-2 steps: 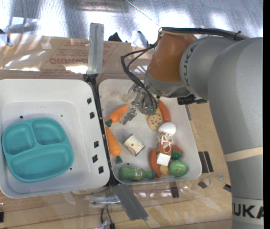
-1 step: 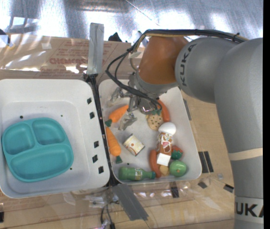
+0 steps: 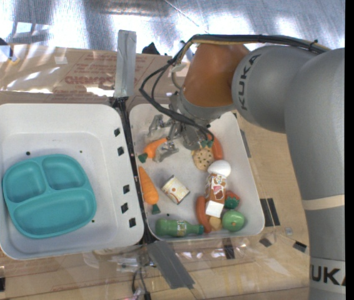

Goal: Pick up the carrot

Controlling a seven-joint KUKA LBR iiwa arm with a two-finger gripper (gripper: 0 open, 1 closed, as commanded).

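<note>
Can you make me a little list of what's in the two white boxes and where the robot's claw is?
left bin: holds a teal divided plate
right bin: holds toy food
carrots: one by the claw, one along the bin's left wall
other toys: green bottle, cookie, green apple, small white carton
claw: down in the right bin, beside the upper carrot
carrot held: cannot tell
</note>
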